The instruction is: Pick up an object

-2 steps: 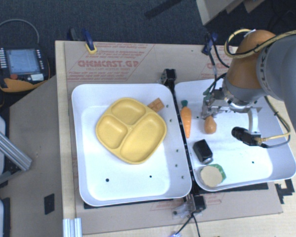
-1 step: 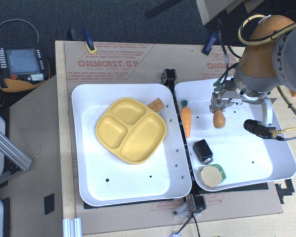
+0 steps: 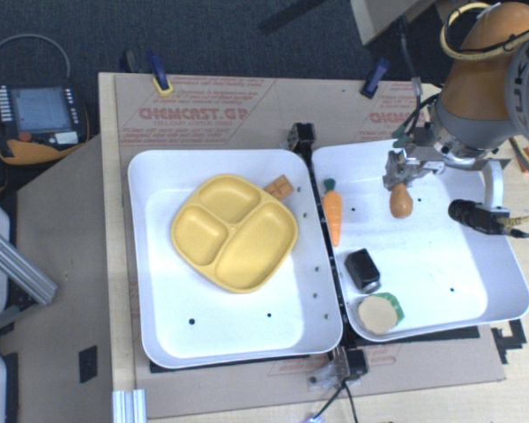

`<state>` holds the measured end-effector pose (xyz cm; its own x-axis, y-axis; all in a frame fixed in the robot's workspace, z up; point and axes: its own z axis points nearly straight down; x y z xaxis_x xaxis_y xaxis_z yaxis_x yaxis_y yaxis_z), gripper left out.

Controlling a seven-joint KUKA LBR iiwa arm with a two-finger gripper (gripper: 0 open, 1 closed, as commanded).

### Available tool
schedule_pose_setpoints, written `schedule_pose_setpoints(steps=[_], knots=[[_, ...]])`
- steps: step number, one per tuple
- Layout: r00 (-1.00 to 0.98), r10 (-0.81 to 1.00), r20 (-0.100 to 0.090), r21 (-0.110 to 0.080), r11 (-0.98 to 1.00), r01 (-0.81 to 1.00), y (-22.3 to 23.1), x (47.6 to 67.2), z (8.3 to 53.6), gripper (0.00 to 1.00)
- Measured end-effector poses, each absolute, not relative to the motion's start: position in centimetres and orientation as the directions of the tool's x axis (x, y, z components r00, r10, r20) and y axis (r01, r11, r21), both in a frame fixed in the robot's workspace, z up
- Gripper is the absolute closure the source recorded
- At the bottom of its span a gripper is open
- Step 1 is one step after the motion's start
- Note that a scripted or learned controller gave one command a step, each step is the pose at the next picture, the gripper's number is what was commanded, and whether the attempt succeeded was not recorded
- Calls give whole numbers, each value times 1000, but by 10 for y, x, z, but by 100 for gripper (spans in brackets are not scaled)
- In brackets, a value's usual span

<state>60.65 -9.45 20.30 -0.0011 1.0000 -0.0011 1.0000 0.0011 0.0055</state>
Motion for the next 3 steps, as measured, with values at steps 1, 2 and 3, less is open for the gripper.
schedule_pose_setpoints(steps=[1,2,3], knots=[[-1,1000,-1,7,1,1000,-95,608,257,100],[-5,1000,3,-1,5,1000,-40,584,257,100],[-5,1000,3,-5,5,1000,6,569,238,100]])
